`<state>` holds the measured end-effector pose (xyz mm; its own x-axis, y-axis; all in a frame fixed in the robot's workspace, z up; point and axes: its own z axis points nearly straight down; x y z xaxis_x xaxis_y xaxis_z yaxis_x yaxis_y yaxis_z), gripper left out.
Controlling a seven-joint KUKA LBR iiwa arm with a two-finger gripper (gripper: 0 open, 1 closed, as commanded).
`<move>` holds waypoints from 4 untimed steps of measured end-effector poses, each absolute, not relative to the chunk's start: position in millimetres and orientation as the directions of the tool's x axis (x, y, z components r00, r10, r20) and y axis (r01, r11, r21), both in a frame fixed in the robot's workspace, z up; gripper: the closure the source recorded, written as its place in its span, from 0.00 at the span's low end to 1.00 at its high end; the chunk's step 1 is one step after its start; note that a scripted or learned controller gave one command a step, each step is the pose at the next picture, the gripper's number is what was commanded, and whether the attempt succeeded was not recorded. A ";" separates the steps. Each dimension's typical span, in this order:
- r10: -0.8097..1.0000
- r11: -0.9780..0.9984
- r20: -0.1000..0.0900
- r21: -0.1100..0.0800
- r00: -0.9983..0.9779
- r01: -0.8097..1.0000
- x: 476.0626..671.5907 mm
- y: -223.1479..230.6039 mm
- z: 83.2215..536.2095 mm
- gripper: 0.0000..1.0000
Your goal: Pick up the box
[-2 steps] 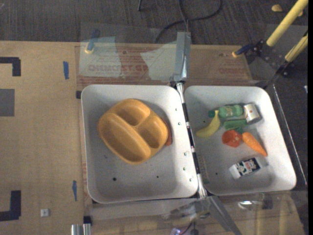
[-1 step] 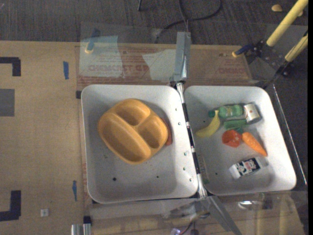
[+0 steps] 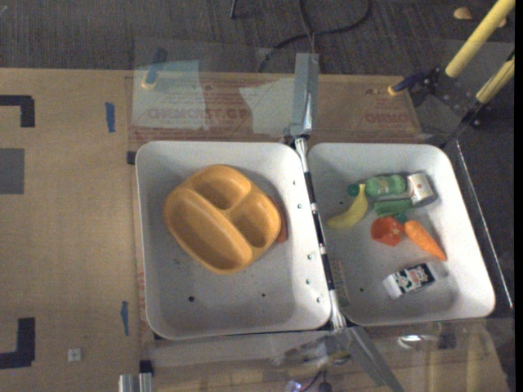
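A small white carton box [image 3: 415,279] with dark print lies on its side in the front part of the right bin [image 3: 466,300], apart from the other items. A second small grey and white pack [image 3: 422,188] lies at the back of the same bin, touching the end of a green bottle [image 3: 389,187].
In the right bin a yellow banana [image 3: 351,212], a red tomato-like piece [image 3: 387,230] and an orange carrot [image 3: 425,239] lie between the two packs. The left bin [image 3: 163,300] holds a yellow divided plate [image 3: 222,217]. Yellow poles [image 3: 484,31] stand at the back right.
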<state>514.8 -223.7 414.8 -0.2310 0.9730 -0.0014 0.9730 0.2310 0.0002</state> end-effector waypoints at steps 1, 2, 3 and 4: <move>0.973 0.231 -0.001 0.000 -0.231 0.973 514.9 -223.4 414.8 0.00; 0.978 0.210 0.000 0.000 -0.210 0.978 490.3 -217.6 290.1 0.00; 0.976 0.219 0.001 -0.001 -0.219 0.976 514.7 -159.9 157.8 0.00; 0.954 0.299 0.002 -0.001 -0.299 0.954 521.2 -145.8 106.3 0.00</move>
